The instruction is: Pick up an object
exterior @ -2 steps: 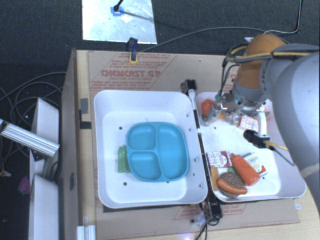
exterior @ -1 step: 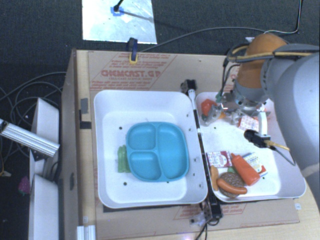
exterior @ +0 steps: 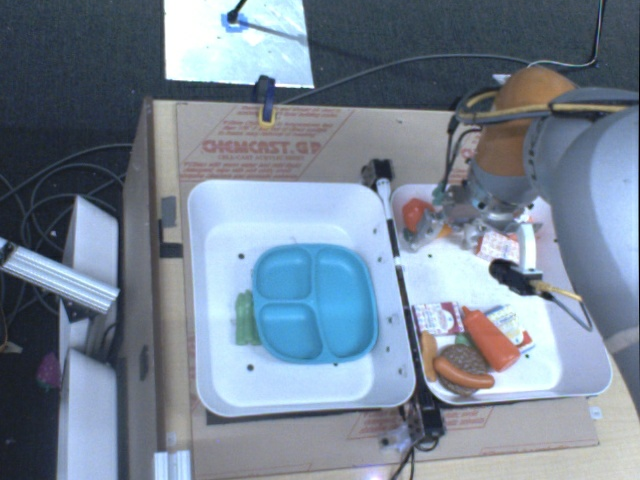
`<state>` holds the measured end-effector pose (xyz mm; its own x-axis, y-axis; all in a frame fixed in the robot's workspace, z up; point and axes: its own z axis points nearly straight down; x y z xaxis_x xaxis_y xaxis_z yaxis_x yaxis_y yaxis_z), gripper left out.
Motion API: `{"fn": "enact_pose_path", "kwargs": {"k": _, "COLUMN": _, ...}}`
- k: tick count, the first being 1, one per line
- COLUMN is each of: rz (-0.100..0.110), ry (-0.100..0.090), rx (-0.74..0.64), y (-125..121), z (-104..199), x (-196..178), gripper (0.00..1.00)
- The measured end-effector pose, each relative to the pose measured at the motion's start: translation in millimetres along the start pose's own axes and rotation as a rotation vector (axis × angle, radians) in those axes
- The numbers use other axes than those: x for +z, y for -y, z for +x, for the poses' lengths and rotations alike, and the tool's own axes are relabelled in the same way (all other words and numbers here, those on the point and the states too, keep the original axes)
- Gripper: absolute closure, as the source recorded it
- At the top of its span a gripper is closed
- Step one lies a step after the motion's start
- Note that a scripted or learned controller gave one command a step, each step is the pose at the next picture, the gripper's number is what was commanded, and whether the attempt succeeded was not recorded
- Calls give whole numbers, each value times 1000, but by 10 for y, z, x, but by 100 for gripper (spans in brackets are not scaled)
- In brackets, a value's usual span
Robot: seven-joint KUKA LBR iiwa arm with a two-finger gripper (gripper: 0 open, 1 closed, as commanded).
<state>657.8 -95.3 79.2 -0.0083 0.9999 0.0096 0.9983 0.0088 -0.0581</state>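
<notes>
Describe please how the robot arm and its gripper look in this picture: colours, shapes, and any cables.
The arm is a thick, rounded light-grey tube with an orange band above the wrist. Thin cables loop beside the band. Below it sits a grey metal wrist section and a small gripper of silvery metal parts.

Big smooth grey arm (exterior: pixel 590 168) with rounded casing, orange band (exterior: pixel 530 88) above the wrist. Thin yellow and dark cables loop round the band. Metallic silver wrist section below, dark gripper (exterior: pixel 440 218) parts at its end.
</notes>
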Motion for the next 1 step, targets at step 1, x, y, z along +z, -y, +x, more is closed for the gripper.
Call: {"fn": "enact_pose_path", "kwargs": {"k": 1, "rz": -1, "ry": 9, "rx": 3, "y": 6, "z": 32, "x": 1, "gripper": 0}}
